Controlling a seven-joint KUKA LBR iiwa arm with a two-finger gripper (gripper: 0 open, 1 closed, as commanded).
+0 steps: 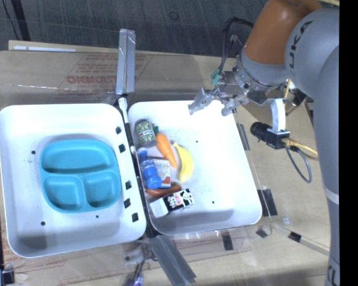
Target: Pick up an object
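Your pick targets sit bunched vs the left wall of the right bin (227,159): carrot (165,148), banana (185,163), a small dark jar (145,132), a blue bottle (149,170) & a cow-print block (179,200). They look like light, hard plastic toys, prob slick, so grab the carrot across its narrow middle, w/ fingers clear of the banana just beside it. Gripper (212,102) hangs over the bin's back rim, fingers spread apart, nothing between them, touching nothing I can see.
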